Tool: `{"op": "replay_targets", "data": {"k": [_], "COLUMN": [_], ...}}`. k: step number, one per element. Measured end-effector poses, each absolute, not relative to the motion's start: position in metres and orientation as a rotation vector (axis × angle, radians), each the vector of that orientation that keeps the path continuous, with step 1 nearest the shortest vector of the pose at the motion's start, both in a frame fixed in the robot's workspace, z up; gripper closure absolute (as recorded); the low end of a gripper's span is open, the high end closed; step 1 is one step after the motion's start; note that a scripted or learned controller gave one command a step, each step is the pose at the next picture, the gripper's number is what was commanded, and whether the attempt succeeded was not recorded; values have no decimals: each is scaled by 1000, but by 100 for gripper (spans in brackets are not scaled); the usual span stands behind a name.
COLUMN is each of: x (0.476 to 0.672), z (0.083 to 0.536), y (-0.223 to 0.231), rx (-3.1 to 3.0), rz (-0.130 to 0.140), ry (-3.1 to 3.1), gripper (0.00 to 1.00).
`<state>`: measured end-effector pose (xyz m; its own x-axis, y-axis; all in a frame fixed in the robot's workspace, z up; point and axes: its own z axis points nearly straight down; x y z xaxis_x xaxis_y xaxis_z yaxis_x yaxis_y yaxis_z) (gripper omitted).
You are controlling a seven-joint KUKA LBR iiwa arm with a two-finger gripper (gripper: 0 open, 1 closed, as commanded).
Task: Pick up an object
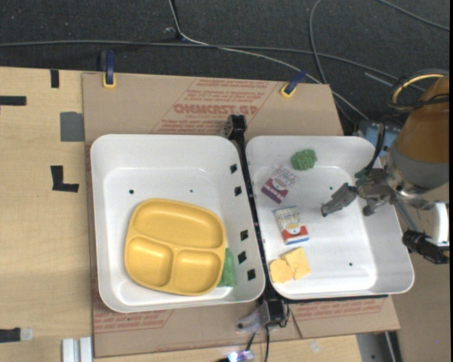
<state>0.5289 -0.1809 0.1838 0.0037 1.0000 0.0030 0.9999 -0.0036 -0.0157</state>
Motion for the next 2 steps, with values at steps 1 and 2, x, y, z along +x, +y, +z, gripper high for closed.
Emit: {"op": "replay_targets", "data": {"k": [1,2], "x": [532,535], "z": [192,129], "y": [-180,-182], "rx": [-2219,-2218], "rz": [2,5], "ry": [-2221,-2220], "gripper": [0,0]}}
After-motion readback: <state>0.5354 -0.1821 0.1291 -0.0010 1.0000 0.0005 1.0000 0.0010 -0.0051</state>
